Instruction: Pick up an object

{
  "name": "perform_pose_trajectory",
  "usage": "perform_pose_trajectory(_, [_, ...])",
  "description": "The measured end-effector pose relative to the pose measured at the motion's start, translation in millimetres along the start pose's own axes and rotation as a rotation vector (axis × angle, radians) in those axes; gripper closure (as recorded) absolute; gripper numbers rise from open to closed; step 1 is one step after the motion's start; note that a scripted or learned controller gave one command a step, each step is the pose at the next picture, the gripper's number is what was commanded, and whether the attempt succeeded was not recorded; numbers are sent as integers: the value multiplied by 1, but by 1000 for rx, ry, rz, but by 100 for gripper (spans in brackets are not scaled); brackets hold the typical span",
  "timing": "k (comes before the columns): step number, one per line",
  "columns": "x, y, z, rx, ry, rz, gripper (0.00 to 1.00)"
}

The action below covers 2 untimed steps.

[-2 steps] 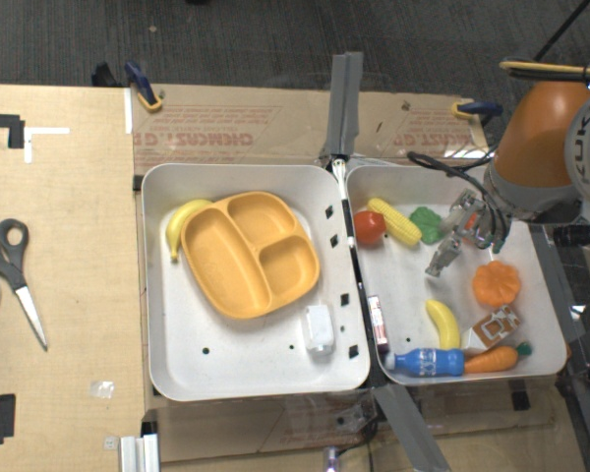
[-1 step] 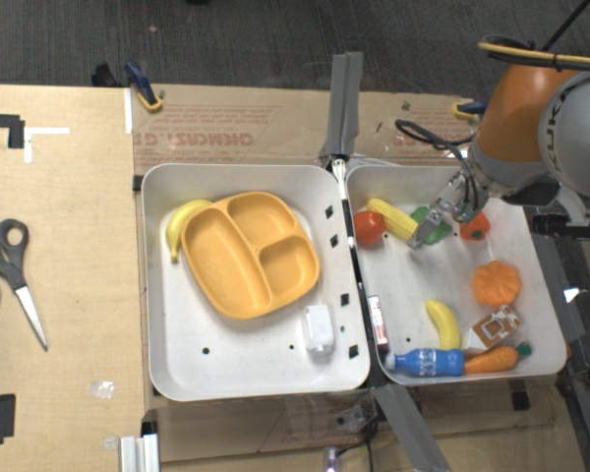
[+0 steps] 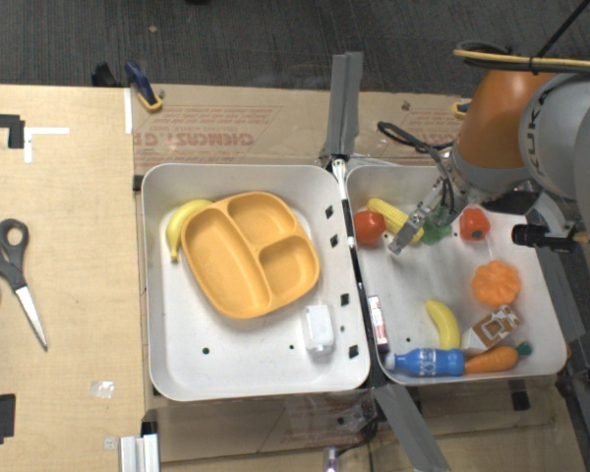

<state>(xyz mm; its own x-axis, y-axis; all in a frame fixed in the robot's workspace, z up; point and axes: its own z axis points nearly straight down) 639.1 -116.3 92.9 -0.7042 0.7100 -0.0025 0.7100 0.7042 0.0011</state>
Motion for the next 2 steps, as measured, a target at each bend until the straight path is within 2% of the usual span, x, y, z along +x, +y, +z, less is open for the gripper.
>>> perform_pose_trajectory(1, [-1, 1, -10, 0, -5, -3, 100])
perform_pose_trajectory(2, [62, -1, -156, 1, -1, 130, 100])
